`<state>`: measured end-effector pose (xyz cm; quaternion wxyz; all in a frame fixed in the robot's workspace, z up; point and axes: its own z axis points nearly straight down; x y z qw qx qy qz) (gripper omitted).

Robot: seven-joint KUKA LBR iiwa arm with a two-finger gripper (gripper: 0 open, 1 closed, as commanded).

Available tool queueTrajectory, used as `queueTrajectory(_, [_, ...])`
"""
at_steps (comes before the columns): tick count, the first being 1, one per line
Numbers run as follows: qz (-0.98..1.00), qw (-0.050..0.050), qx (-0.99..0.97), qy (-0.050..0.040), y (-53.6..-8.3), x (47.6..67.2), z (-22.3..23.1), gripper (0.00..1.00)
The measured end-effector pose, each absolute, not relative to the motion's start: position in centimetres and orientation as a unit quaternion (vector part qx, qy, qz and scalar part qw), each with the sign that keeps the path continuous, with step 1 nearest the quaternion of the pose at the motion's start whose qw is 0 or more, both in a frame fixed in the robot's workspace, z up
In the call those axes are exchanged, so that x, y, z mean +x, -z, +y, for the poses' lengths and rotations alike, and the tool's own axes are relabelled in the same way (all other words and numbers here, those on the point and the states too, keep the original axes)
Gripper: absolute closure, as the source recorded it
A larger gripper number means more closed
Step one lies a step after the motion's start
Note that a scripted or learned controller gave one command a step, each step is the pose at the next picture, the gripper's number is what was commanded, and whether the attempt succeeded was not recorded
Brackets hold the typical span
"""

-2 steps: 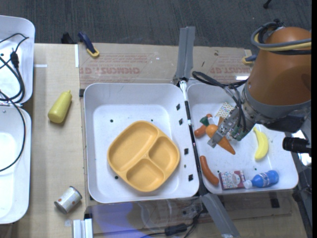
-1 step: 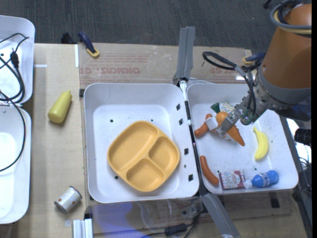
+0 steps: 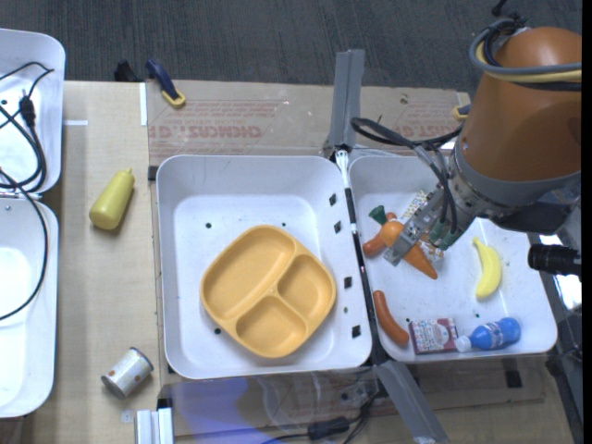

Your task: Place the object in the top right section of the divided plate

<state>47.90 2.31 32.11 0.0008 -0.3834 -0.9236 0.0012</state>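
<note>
A yellow divided plate (image 3: 215, 311) with three sections lies tilted in the left bin (image 3: 185, 202), and nothing is on it. My gripper (image 3: 403, 246) hangs low in the right bin (image 3: 527, 317), at its left half. It sits right over two orange carrots: one with a green top (image 3: 377, 239) to its left and one (image 3: 424, 264) just below it to the right. The gripper's body hides where it meets the carrots.
The right bin also holds a banana (image 3: 487, 268), a reddish sausage (image 3: 389, 318), a red carton (image 3: 431, 336) and a blue bottle (image 3: 491, 334). On the bench to the left are a yellow mustard bottle (image 3: 112, 200) and a small can (image 3: 127, 371). A grey divider bar (image 3: 346, 100) runs between the bins.
</note>
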Motion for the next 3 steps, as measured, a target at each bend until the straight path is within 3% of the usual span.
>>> queueTrajectory(1, [-0.991, -0.001, -0.136, -0.0003, -40.3, 47.9, 2.9, 1.0])
queueTrajectory(3, [-0.991, -0.003, -0.136, -0.0009, -42.0, 48.4, 2.9, 1.0])
